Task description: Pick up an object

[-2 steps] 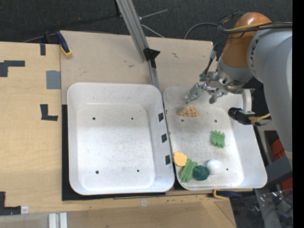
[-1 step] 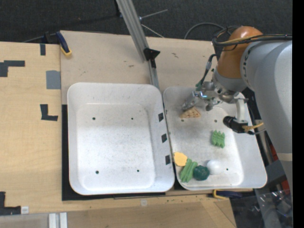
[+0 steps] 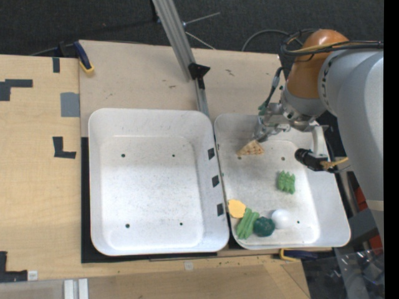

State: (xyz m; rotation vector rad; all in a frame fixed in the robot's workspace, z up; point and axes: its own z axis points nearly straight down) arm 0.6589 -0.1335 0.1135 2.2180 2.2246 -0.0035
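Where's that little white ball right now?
The white ball lies in the right-hand bin, near its front edge, beside the dark green lump and below the light green toy.

A single fixed camera looks down at a slant from above the desk (image 3: 143, 80), far enough back to take in both white bins (image 3: 153, 179), with the arm (image 3: 349, 86) entering from the right.

Speckled white plastic bins (image 3: 149, 120), wooden bench (image 3: 37, 185)
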